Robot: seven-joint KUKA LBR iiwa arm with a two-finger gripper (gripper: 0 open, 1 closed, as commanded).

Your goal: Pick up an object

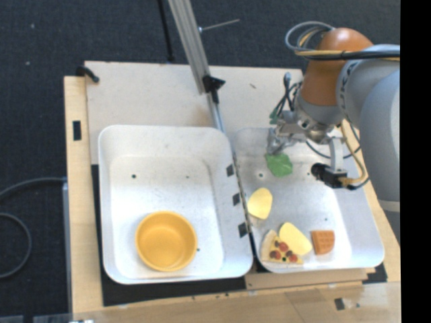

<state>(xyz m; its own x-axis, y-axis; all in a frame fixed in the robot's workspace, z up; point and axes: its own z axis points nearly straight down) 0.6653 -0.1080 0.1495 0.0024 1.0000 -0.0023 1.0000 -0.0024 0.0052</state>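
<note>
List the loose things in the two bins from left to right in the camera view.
Yellow bowl → pale yellow piece → green item → orange block. The pizza slice and yellow wedge overlap others in the order, so they are left out.

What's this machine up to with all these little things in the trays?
A grey robot arm reaches into the right bin, its gripper down at a green object; whether it has it gripped is unclear. Nearby lie a pale yellow piece, a pizza slice toy, a yellow wedge and an orange block. The left bin holds a yellow bowl.
</note>
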